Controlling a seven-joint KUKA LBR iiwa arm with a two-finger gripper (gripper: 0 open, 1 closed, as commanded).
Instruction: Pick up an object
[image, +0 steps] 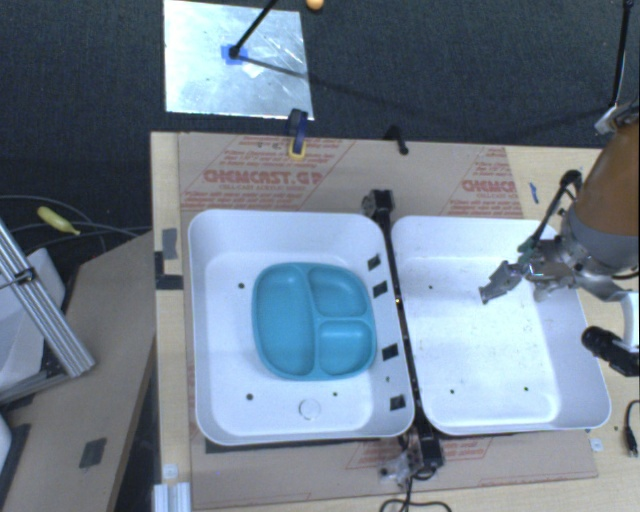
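Observation:
A blue divided plate (311, 320) with three compartments lies flat in the middle of the left white bin (215, 250). My gripper (493, 288) hangs over the upper middle of the right white bin (570, 400), pointing left, well apart from the plate and across the divider between the bins. The grey arm with its orange band (610, 195) comes in from the right edge. Nothing shows at the gripper's tip.
A small round white mark (309, 407) sits near the left bin's front wall. Black clips (384, 290) line the seam between the bins. Both bins rest on a cardboard sheet (270, 170). A foil sheet (240, 60) lies beyond the bench.

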